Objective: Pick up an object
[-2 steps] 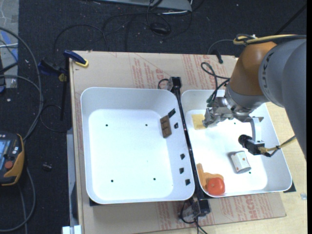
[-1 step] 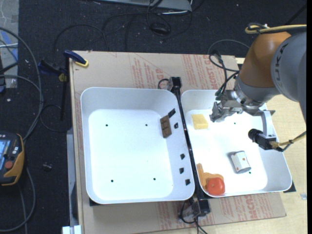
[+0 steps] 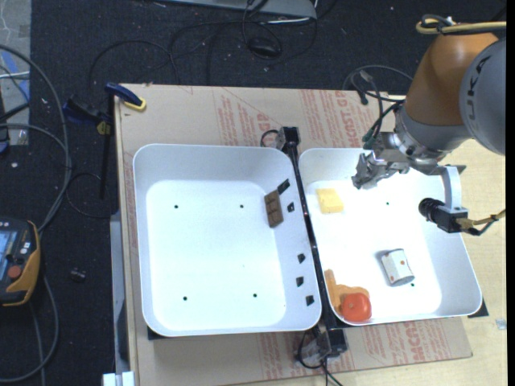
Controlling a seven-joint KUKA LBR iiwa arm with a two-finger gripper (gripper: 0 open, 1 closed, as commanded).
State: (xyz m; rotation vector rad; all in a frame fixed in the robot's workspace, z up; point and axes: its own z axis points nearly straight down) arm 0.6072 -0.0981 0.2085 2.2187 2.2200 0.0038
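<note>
The right bin point(image 3: 451, 256) holds a pale yellow block point(image 3: 330, 200) near its far left corner, a small grey and white box point(image 3: 396, 266) in the middle, and a red and orange toy point(image 3: 351, 301) at its near left corner. A brown bar point(image 3: 273, 209) leans on the right wall of the left bin point(image 3: 161, 240). My gripper point(image 3: 367, 174) hangs over the far part of the right bin, just right of the yellow block and apart from it. Nothing shows between its fingers.
The grey arm with its orange band point(image 3: 451, 63) reaches in from the upper right. A black cylinder point(image 3: 436, 211) on a bracket sticks out over the right bin's right side. Cables and a blue and yellow clamp point(image 3: 125, 96) lie beyond the bench.
</note>
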